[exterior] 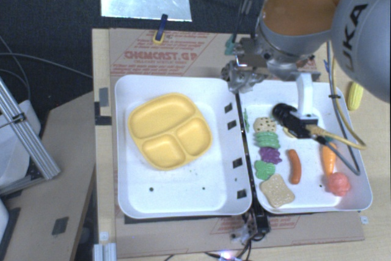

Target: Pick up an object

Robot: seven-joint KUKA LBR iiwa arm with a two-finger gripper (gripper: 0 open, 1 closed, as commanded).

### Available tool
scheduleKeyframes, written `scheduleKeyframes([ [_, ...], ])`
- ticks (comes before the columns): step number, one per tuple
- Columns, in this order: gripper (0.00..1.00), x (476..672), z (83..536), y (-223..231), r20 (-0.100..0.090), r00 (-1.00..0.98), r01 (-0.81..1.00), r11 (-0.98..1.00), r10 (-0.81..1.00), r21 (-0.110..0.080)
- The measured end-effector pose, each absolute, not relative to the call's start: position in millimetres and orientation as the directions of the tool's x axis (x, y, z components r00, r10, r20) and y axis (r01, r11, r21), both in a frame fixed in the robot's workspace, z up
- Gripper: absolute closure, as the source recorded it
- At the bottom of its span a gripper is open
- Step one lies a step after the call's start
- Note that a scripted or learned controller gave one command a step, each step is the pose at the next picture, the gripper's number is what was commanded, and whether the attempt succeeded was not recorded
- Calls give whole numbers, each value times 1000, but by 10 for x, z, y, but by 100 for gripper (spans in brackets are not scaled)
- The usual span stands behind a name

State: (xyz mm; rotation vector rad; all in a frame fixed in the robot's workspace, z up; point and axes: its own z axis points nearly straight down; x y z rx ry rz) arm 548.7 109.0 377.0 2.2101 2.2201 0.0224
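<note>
My gripper (243, 80) hangs over the far end of the divider between the two bins, above the back left corner of the right bin (354, 195). Nothing shows in its grasp. The right bin holds several toy foods. A speckled cookie (264, 125), a green piece (267, 139), purple grapes (267, 154) and a toast slice (278, 190) lie in a row along its left side. A red sausage (294, 166) lies in the middle, with a carrot (328, 159) and a pink ball (337, 183) at the right.
A yellow three-compartment plate (170, 130) sits in the left bin (140, 198). A yellow corn piece (354, 96) lies at the right bin's far right edge. The big grey and orange arm covers the back of the right bin.
</note>
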Motion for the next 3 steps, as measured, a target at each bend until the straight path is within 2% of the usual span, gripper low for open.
scheduleKeyframes([
  [1, 100, 5254, 3188, 1891, 2, -11, 1000, 11, 1000, -3],
  [3, 100, 4863, 3886, 2127, 3, -7, 1000, 7, 1000, 5],
])
